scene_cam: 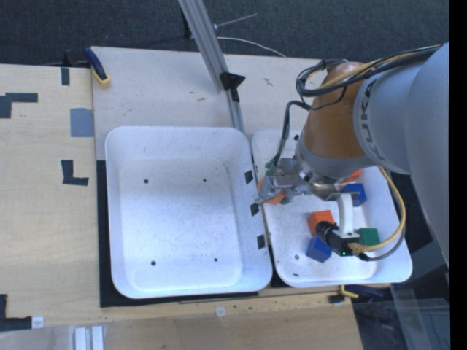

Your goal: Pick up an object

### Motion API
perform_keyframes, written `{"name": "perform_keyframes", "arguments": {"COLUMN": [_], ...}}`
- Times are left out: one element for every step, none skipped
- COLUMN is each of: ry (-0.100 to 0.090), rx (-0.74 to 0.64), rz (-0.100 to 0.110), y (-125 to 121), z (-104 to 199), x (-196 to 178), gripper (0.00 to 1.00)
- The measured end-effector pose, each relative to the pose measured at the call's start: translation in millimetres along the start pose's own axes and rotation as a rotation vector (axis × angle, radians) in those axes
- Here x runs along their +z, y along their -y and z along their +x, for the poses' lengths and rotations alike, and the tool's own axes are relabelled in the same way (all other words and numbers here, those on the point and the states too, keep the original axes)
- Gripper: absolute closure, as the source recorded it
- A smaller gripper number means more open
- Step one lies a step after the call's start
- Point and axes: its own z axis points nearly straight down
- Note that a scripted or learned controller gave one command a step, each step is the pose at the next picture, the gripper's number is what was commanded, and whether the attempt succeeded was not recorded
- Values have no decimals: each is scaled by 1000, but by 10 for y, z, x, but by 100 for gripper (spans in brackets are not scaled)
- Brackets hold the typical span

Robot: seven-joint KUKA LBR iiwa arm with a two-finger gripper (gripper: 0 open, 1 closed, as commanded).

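Camera view, my claw [276, 189]: down at the left edge of the right bin [394, 268], beside the divider; how wide it stands, or whether it grips anything, I cannot tell.
Objects: an orange block [319, 220], a blue block [318, 249] and a green block [368, 236] lie in that bin, near me.
Progress: nothing visibly lifted; I judge the pick not yet done.

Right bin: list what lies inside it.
In the right bin lie an orange block, a blue block, a green block, another blue block and something orange at the gripper. The arm covers the bin's upper part, so anything there is hidden.
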Motion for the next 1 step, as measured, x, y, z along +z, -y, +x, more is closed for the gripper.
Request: {"name": "perform_keyframes", "arguments": {"ry": [1], "rx": [0], "rz": [0], "y": [202], "z": [648], "x": [3], "gripper": [100]}}
